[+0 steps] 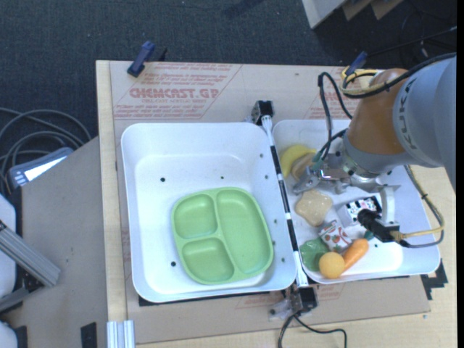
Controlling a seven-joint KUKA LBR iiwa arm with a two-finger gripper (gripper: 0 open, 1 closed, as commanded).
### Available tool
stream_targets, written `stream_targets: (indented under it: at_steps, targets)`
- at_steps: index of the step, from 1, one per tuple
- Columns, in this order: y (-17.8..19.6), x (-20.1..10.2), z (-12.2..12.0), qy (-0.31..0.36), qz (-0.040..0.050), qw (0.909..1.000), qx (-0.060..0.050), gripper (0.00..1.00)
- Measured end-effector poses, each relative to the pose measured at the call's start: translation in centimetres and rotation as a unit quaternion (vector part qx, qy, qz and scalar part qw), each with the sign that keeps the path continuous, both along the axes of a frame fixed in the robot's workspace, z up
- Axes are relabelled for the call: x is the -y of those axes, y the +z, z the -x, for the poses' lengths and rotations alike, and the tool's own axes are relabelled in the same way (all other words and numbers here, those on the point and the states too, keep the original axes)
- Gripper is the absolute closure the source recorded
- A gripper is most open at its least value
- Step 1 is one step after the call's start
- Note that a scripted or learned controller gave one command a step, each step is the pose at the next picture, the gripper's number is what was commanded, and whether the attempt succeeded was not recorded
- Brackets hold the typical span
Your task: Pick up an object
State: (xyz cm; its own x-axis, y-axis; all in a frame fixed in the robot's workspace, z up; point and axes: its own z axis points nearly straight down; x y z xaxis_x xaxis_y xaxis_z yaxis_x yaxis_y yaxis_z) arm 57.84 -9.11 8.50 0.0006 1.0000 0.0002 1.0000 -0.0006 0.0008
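Lying lower right of frame in right white bin (417,194): orange carrot (354,252), yellow-orange ball (331,265), green piece (312,251); beige lump (313,208) above, yellow banana-like piece (296,159) farther up. Gripper (324,171) beside beige lump (finger state unreadable). Left bin (145,151): green three-compartment plastic tray (220,234).

I see two white bins side by side on the bench (181,93). The left bin (145,151) holds a green divided plate (220,235). My arm (406,118) reaches into the right bin (417,256), its hand (319,172) low between a yellow piece (293,158) and a beige lump (313,207). Nearer the front rim lie an orange ball (331,264) touching a carrot (355,252), and a green piece (312,252).
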Motion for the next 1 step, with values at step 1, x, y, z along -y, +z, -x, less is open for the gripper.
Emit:
stream_targets:
  at_steps: [1]
  targets:
    - [-0.03, 0.85, -1.89, 0.000, 0.0005, 1.0000, 0.001, 0.00]
